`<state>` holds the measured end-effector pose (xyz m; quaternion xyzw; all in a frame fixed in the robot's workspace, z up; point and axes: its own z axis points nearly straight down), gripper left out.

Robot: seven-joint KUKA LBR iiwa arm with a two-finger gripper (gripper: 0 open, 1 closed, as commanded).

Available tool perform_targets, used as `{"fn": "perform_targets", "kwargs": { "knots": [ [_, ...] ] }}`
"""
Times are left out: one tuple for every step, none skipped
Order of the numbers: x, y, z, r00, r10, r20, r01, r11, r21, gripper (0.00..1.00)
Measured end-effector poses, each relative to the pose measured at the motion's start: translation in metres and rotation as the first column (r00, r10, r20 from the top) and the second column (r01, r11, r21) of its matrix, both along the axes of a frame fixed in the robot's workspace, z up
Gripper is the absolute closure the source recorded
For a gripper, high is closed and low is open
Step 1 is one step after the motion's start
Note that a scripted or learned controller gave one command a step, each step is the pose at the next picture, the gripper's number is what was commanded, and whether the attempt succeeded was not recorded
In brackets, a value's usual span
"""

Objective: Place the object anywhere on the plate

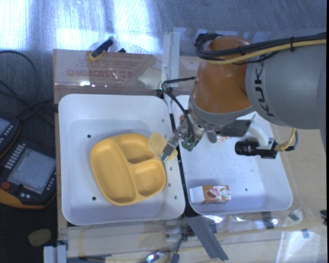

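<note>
On the far left we see a control pad (pixel 19 171) with its black cable lying on the grey floor, well apart from the bench. Next comes the left bin (pixel 71 201). A yellow plate (pixel 126 169) with three sections lies in it, a bit right of the middle. There is bare white floor to the left of the plate and also along the near edge, so this side has room. The right rim of the plate is close to the wall between the two bins.

Just above this rim we see the gripper (pixel 169 148), tilted down toward the left. A pale yellow piece (pixel 156 143) sits at its tip, over the upper right corner of the plate; we cannot tell how the jaws stand or if they hold it.

In the right bin (pixel 274 196) a small packet (pixel 210 194) lies near the front wall, well apart from the gripper. The grey and orange arm (pixel 252 81) covers the far part of this bin.
</note>
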<state>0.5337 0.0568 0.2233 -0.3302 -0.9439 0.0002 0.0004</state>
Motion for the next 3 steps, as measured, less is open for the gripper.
{"fn": "perform_targets", "kwargs": {
  "knots": [
    [-0.043,0.035,0.07,0.98,0.197,-0.001,-0.197,0.98,-0.001,1.0],
    [-0.049,0.016,0.084,0.938,0.348,0.004,-0.348,0.938,-0.002,1.0],
    [-0.05,0.11,0.07,0.943,0.332,0.002,-0.332,0.943,0.0,1.0]
  ]
}}
